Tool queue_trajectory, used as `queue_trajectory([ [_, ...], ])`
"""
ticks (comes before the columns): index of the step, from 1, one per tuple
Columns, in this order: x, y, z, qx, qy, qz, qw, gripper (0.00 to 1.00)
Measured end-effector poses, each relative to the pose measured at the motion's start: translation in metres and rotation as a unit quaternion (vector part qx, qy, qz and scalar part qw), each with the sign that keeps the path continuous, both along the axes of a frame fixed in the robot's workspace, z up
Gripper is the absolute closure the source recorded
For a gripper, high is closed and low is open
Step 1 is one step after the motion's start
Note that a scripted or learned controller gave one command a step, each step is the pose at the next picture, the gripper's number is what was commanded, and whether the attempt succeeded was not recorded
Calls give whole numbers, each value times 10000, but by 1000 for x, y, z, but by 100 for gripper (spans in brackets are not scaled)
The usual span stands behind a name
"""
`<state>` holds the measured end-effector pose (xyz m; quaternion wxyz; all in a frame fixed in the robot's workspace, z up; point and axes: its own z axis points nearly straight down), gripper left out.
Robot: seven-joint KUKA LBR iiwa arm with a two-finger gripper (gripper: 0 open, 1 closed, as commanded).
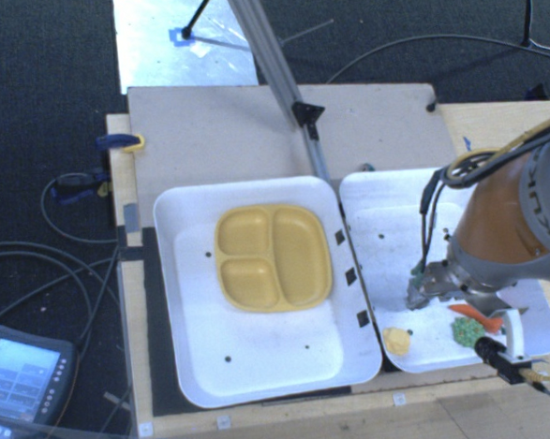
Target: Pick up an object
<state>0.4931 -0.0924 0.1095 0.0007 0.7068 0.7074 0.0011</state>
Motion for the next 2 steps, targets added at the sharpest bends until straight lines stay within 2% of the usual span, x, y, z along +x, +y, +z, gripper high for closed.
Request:
queue_trajectory([
  [2,3,-14,96,-13,-29,19,10000,100],
])
